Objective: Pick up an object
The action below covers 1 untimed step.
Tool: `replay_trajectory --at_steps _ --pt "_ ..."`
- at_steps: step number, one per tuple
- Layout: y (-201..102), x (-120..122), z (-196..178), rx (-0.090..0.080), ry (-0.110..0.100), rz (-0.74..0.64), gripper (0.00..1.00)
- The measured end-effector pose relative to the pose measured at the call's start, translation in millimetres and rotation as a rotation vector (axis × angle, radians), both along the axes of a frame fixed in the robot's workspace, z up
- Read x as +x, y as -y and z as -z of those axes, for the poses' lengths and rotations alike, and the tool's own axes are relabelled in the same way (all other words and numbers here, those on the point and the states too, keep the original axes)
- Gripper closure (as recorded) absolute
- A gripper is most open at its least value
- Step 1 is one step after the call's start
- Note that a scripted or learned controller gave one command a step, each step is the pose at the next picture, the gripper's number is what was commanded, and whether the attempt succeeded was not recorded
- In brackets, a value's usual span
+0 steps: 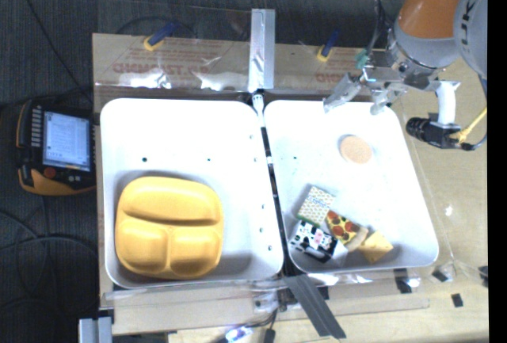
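Note:
My gripper hangs over the far edge of the right bin, its two fingers spread apart with nothing between them. Below it, on the bin floor, lies a small round tan disc. Nearer the front of the same bin sits a cluster: a pale green checkered block, a black-and-white patterned piece, a red and yellow piece and a yellow wedge. A large yellow bread-shaped object fills the front of the left bin.
A handheld screen device lies left of the bins. A metal divider post stands at the back between the bins. Clips hold a plastic sheet along the back wall.

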<state>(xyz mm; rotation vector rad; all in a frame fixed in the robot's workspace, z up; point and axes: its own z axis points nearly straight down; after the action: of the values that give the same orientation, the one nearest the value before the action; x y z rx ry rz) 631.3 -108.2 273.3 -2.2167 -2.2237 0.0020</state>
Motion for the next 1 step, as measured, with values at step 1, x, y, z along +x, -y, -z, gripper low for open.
replay_trajectory --at_steps 1 --pt "-19.8 2.1 36.1 -0.001 -0.003 0.283 0.0"
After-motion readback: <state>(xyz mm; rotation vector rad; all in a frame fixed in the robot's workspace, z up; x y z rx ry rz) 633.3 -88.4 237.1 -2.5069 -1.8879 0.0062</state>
